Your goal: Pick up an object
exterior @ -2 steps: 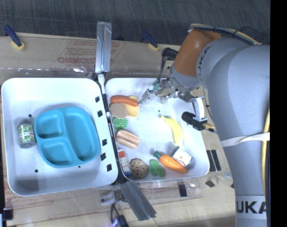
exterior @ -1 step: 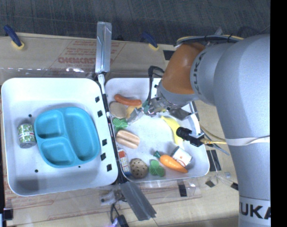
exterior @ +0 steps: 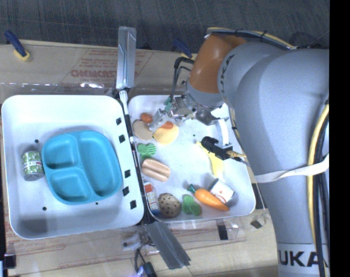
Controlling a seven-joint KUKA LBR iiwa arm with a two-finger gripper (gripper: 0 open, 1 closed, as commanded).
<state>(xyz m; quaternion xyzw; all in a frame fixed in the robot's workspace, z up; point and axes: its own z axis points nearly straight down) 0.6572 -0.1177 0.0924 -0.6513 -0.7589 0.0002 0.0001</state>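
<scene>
Pale yellow rounded toy fruit (exterior: 166, 134) with a reddish patch on its far side lies in the far-left part of the right shallow white bin (exterior: 247, 203). The gripper (exterior: 169, 114) sits just beyond it, on its far side, very close. Contact cannot be made out, and whether the grip is released or clenched cannot be told from this angle.

Just left of the fruit is a tan rounded piece (exterior: 141, 130), against the bin's left wall. A small orange-red ball (exterior: 146, 118) lies just beyond that. Nearer along the same wall:
- a green frilly toy leaf (exterior: 146, 149)
- a toy hot dog in a tan bun (exterior: 155, 168)
- a small bottle with a red end (exterior: 150, 195)

Near edge of the bin, left to right: a brown speckled oval lump (exterior: 169, 205), a green leafy piece (exterior: 191, 206), an orange toy carrot (exterior: 210, 199) and a white-and-red small block (exterior: 223, 190), the last touching the carrot. A yellow elongated piece (exterior: 216, 165) lies mid-right, apart from the rest.

The grey arm (exterior: 273, 108) with its orange band (exterior: 208, 62) comes in from the right, over the bin's right side.

Left shallow white bin (exterior: 25, 227) holds a blue plastic divided plate (exterior: 79, 166) near its centre. A green-labelled small can (exterior: 32, 164) lies on its side just left of the plate.
</scene>
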